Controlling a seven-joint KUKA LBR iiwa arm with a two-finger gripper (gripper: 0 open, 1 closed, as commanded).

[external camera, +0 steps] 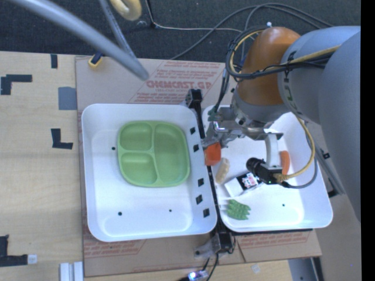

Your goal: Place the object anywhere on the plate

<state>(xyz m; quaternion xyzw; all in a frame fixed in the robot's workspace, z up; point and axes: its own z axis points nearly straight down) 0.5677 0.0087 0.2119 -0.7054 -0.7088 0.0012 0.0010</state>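
Note:
The green plate (pixel 154 154), split into three compartments, lies in the left bin (pixel 99 209). My gripper (pixel 214 142) hangs over the left edge of the right bin (pixel 304 209), close to the divider between the bins. A small orange piece (pixel 212 153) sits between its fingertips, overlapping the bin's rim, and the gripper is shut on it. The piece is just right of the plate and apart from it.
In the right bin lie a beige piece (pixel 222 170) just below the gripper, a green leafy piece (pixel 237 209) near the front and an orange stick (pixel 285 160) at the right. Black clips (pixel 195 101) line the divider. The arm covers the bin's back.

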